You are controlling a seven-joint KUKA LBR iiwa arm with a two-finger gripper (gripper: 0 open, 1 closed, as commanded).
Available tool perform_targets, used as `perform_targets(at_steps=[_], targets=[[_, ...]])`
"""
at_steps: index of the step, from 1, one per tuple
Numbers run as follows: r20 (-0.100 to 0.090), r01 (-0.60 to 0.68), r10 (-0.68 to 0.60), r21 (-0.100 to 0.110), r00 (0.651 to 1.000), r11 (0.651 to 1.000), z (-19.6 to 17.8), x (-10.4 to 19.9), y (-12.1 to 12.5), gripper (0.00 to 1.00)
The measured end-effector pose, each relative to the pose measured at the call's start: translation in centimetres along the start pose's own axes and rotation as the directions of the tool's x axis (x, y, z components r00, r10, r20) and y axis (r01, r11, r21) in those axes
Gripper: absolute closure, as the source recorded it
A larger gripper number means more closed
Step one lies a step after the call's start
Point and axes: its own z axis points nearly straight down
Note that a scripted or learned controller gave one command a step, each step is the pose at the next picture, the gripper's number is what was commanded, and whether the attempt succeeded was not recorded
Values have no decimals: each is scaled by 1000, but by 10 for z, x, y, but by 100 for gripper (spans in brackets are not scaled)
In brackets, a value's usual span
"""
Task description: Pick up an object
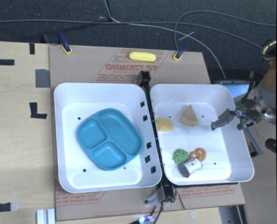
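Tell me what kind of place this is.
Most likely a robotics lab test bench, not a kitchen: two white bins clamped onto cardboard, loose cables behind them, and toy food such as a broccoli piece and a blue divided plate laid out for the gripper.

Blue divided plate (pixel 110 138) in left bin (pixel 63 97); right bin (pixel 222 93) holds two cheese wedges, broccoli, pretzel, grey cylinder; gripper (pixel 222 120) over right rim.
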Motion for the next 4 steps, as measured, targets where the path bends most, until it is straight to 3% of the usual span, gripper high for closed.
perform_targets(at_steps=[1,3,4], targets=[[3,5,-5,-13,1000,1000,-7,1,3,0],[2,4,-4,-7,1000,1000,99,-8,1,0],[6,5,-5,-14,1000,1000,136,-8,2,0]])
